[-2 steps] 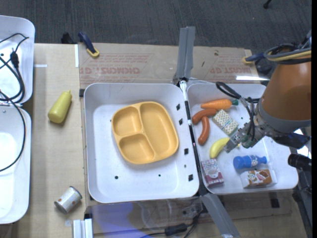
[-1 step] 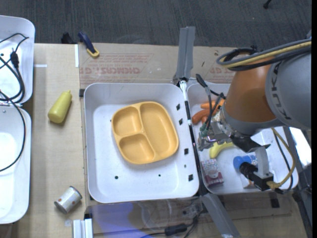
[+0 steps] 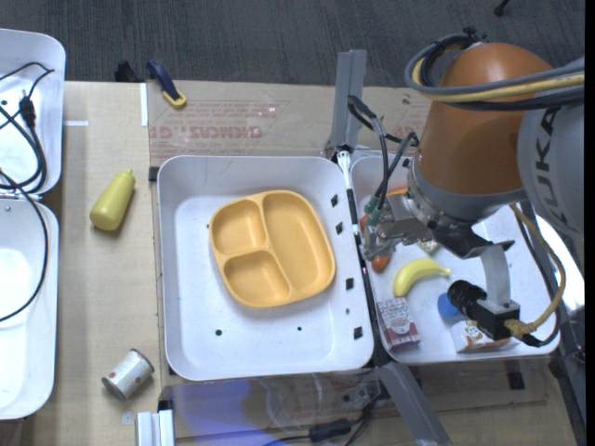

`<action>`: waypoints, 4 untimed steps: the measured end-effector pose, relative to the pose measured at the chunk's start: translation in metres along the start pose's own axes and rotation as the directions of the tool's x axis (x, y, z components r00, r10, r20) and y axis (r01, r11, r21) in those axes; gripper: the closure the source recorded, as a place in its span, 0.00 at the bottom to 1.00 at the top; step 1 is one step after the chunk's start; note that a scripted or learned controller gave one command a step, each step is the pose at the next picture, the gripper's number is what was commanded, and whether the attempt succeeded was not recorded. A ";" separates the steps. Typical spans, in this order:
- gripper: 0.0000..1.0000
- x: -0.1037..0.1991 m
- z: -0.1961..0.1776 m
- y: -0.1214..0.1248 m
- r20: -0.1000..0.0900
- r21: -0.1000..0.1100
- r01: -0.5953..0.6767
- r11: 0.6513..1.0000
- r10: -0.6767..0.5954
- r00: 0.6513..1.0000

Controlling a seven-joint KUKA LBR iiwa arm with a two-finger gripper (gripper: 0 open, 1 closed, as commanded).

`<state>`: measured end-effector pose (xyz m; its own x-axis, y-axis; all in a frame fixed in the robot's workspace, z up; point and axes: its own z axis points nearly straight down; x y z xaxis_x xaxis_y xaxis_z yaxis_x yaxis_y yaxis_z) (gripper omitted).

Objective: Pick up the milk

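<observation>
Landmark: yellow divided plate [image 3: 271, 247], lying in the left bin [image 3: 186, 342]. Right of the plate, the gripper [image 3: 383, 240] hangs over the right bin [image 3: 535, 249]; grasp state indeterminate. Milk carton [image 3: 396, 321] lies further right, below a banana [image 3: 418, 274].

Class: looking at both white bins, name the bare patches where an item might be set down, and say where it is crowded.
Free: left bin floor around the yellow divided plate, widest along its front wall. Crowded: right bin, where the banana, milk carton and the gripper sit close.
</observation>
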<state>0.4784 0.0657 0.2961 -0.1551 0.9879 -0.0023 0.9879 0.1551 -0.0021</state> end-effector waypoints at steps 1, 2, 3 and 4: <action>1.00 -0.063 0.080 -0.011 -0.001 0.001 0.100 0.995 -0.100 0.995; 1.00 -0.074 0.106 -0.013 -0.003 0.000 0.492 0.871 -0.492 0.871; 1.00 -0.092 0.026 -0.014 0.003 -0.004 0.789 0.615 -0.789 0.615; 1.00 -0.099 0.071 -0.016 0.001 -0.004 0.986 0.169 -0.986 0.169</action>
<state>0.4781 -0.0343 0.2254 -0.9999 0.0139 0.0010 0.0139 0.9999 0.0009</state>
